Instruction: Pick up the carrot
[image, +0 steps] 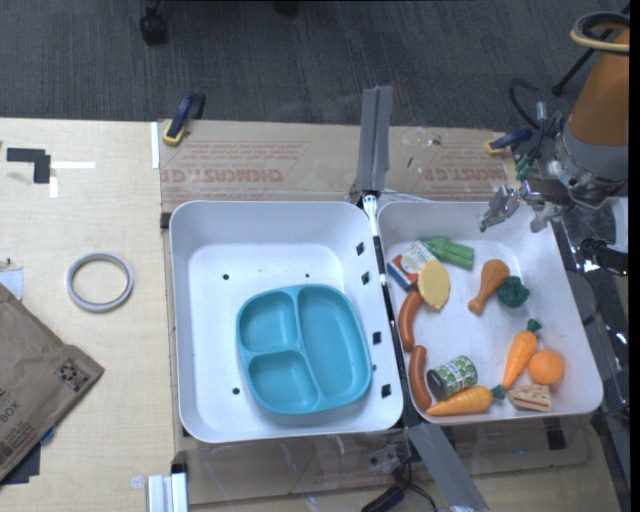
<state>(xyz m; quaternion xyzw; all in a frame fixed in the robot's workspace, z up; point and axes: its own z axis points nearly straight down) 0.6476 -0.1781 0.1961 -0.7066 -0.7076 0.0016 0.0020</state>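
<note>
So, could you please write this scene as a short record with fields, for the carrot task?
gripper: above the far right corner of the right bin, holding nothing
carrots: two, both in the right bin
carrot A: near the right wall, beside the orange
carrot B: at the near wall, next to the can
left bin: holds a blue tray

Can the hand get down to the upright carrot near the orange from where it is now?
Probably yes. The hand hovers over the right bin's back rim, and the carrot lies uncovered on top, though the orange sits tight beside it.
</note>
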